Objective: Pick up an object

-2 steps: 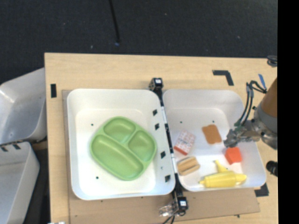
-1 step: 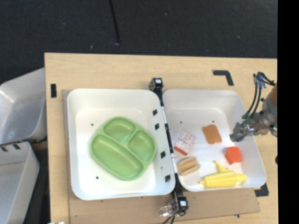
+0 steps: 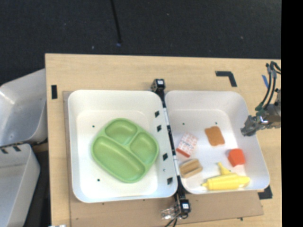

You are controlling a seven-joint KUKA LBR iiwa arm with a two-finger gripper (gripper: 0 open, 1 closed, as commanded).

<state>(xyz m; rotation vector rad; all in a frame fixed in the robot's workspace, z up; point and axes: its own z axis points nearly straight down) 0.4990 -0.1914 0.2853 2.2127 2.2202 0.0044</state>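
Observation:
The right bin (image 3: 236, 103) holds several small items. A flat orange-brown piece (image 3: 215, 135) lies near its middle, and a red block (image 3: 236, 157) sits below and to the right of it. Along the front wall lies a long yellow item (image 3: 226, 181). A tan bun-like piece (image 3: 191, 167) and a red-and-white checkered packet (image 3: 186, 144) sit by the left wall. My gripper (image 3: 250, 126) hangs at the right bin's right rim, to the right of the orange-brown piece and above the red block, touching none of the items.
The left bin (image 3: 80, 103) carries a green divided plate (image 3: 125, 149). A black clip row (image 3: 165, 141) marks the seam between the bins. Cables (image 3: 270, 86) hang at the far right above the gripper. The wooden bench (image 3: 118, 72) surrounds both bins.

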